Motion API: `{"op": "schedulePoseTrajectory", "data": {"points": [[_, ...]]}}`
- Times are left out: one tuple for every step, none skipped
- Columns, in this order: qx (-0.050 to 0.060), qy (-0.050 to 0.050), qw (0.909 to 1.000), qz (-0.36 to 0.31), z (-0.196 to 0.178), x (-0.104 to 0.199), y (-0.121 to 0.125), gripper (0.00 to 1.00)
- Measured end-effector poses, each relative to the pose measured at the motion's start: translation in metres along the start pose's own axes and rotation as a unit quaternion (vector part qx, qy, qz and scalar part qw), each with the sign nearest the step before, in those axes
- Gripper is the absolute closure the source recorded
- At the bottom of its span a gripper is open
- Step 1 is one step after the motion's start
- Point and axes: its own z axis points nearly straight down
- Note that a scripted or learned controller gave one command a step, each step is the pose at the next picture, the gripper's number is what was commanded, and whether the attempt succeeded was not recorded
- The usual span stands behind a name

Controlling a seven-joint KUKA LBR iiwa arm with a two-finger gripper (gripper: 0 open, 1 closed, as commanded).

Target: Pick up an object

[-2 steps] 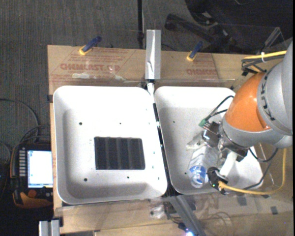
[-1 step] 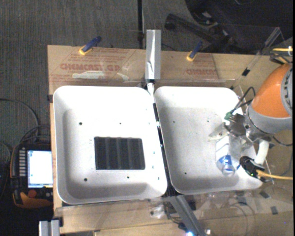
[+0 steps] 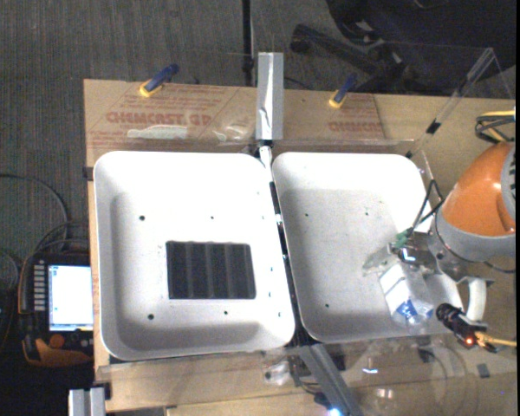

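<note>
Black tray (image 3: 211, 269): flat, rectangular, ribbed with lengthwise grooves, lying level at centre of left bin (image 3: 121, 189) floor, long side across.
Clear packet (image 3: 406, 299): crinkled plastic with blue mark, tilted against lower right wall of right bin (image 3: 347, 167).

1. The arm (image 3: 481, 206) at the right of the frame is cut off by the edge; just its orange band and part of the grey wrist are in view.
2. The gripper (image 3: 409, 267) at the lower right is a tangle of small parts over the right bin (image 3: 347, 189), too unclear to tell fingers from cables.
3. A pale object with a blue mark (image 3: 407, 306) below it is blurred; what it is cannot be told.
4. The right bin's lower right corner is hidden behind the wrist and that object.
5. The handheld screen (image 3: 61, 302) at the lower left is too small to read.
6. The dark chair base (image 3: 373, 24) at the top is cut off by the frame.
</note>
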Motion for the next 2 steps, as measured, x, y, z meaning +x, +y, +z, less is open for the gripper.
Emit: {"op": "schedulePoseTrajectory", "data": {"points": [[-0.011,-0.008,0.9774,-0.211,0.0032,-0.0018,-0.0017,0.0],[-0.012,-0.006,0.9772,-0.212,-0.0056,0.001,-0.0008,1.0]]}}
